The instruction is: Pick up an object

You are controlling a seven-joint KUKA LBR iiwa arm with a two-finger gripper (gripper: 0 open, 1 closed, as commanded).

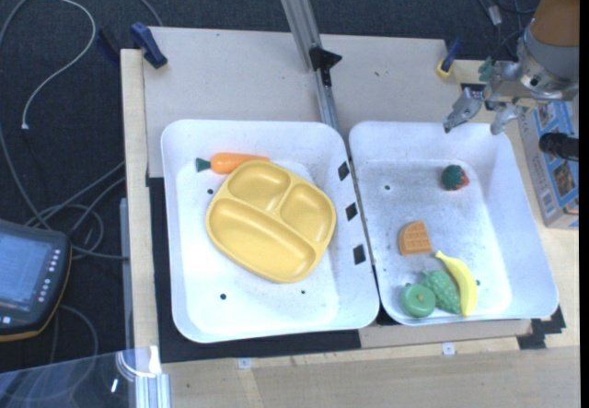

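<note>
Above the far rim of the right bin (515, 240), the gripper (479, 121) hung with fingers spread wide, holding nothing. Nearest below lay the small green-and-red toy (454, 178), apart from the waffle (415, 238). Being small and rounded, it might have rolled aside as the fingers closed.

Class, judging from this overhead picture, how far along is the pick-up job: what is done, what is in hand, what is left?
Done: nothing lifted. In hand: the open gripper hangs over the right bin's far rim, holding nothing. Left: descend, close on something, perhaps the nearby strawberry, and raise it.
</note>
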